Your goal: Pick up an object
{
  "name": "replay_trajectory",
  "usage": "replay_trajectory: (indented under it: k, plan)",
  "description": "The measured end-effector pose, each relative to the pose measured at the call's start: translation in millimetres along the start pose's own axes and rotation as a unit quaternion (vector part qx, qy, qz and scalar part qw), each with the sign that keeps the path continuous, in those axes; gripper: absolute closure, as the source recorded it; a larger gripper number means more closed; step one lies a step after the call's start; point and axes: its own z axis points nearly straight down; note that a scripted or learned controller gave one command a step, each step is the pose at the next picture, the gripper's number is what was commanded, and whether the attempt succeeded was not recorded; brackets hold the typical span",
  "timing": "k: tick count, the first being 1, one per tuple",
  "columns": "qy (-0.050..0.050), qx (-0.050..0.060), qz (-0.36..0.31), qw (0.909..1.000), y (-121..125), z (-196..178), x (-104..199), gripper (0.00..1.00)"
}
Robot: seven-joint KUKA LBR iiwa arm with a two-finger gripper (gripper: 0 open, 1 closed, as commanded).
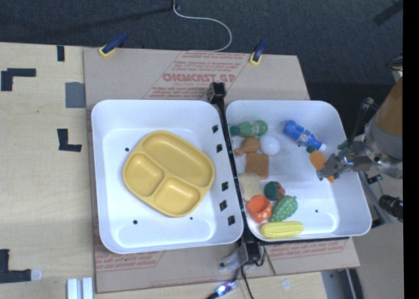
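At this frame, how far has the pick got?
Done: the gripper is over the right bin's right side, next to a small orange piece. In hand: nothing visibly gripped. Left: grasp and lift; the blue bottle, corn and other toys lie in the bin.

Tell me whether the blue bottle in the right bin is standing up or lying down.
Lying down. The blue bottle rests on its side on the floor of the right bin, its long axis slanting across it, apart from the other toys.
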Motion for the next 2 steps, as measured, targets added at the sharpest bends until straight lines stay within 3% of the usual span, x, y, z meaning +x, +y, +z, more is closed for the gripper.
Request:
replay_trajectory:
  k: [1, 2]
  plan:
    - [0.000, 0.000, 0.000, 1.0000, 1, -41, 0, 1.00]
    - [0.001, 0.002, -0.002, 1.0000, 27, -30, 42, 1.00]
